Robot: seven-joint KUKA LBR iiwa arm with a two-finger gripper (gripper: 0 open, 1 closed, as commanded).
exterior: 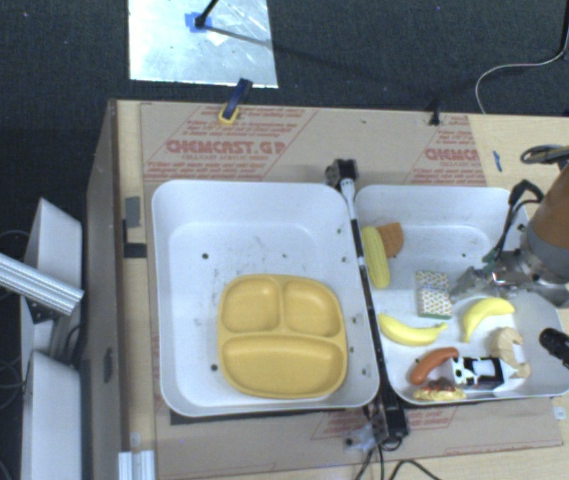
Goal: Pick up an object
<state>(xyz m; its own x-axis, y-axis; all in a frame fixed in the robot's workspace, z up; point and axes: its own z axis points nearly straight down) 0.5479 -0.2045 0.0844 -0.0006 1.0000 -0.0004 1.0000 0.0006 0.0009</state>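
Reaching in from the right over right bin [434, 203] | claw [474, 286] low beside banana [487, 314] | finger state unclear

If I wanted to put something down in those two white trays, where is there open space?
The left white bin has bare floor behind the yellow divided plate, up to its far wall. In the right white bin, the far strip beyond the yellow corn cob is bare. Its near half is crowded: two yellow bananas, a red sausage and the gripper.
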